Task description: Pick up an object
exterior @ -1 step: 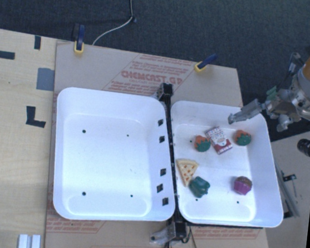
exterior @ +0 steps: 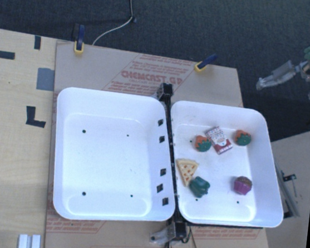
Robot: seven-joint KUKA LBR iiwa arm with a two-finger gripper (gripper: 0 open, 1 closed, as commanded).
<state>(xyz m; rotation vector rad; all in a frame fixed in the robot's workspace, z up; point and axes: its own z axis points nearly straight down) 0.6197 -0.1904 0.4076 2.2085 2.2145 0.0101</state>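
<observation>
Nothing picked yet. Grey end effector parked off the desk's upper right corner, well apart from the right shallow white bin; cannot tell its state. Still in that bin: red-white small carton, yellow cheese wedge, green toy pepper, purple round toy. Left shallow white bin alongside; no obstruction above the objects.

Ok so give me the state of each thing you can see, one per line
End effector: up off the bench, beyond the right bin's far corner
Right bin: holds six small items
Red and white packet: lying flat
Yellow wedge: lying flat, touching the green toy
Purple toy: resting apart
Left bin: white, shallow
</observation>
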